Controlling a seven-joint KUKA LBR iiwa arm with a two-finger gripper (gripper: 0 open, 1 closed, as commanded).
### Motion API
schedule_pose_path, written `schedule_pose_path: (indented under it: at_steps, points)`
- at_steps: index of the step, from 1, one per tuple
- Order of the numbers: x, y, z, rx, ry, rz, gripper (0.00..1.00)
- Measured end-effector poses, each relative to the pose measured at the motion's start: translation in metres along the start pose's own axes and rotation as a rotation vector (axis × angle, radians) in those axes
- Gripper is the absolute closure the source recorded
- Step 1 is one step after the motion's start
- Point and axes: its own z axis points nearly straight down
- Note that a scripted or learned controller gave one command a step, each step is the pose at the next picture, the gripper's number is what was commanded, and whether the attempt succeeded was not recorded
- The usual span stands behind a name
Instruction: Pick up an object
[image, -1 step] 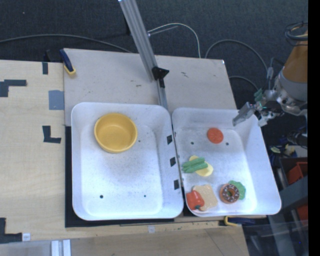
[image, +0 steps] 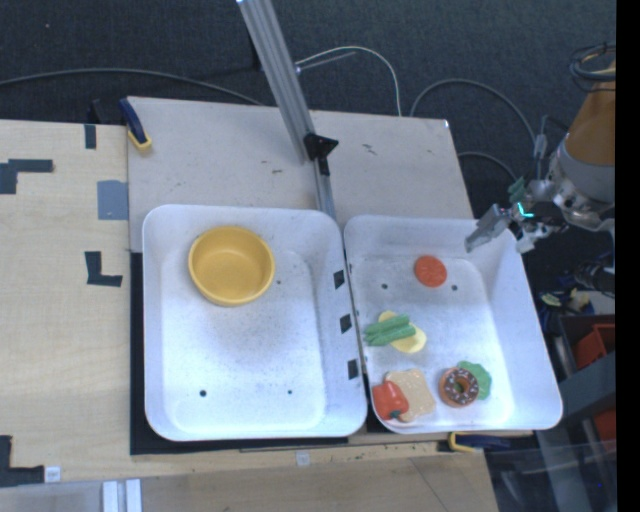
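The right bin (image: 500, 300) holds several small toy foods. A red round piece (image: 431, 271) lies near its far side. A green piece (image: 388, 329) rests against a yellow piece (image: 411, 343) at mid-bin. At the near edge are a red pepper (image: 391, 401), a tan toast slice (image: 414, 390), a brown donut (image: 460, 386) and a green leafy piece (image: 480, 379). My gripper (image: 487, 232) hangs over the bin's far right corner, up and to the right of the red round piece, with nothing seen in it.
A yellow bowl (image: 231, 264) stands in the left bin (image: 240, 400) toward its far left. A slanted metal pole (image: 290, 90) rises behind the bins. Cables and clutter lie off the bench's right side.
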Motion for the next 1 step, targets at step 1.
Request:
schedule_pose_path:
  at_steps: [1]
  points:
    - [0.0001,-0.0017,0.0436,0.004,0.001,0.001,0.0]
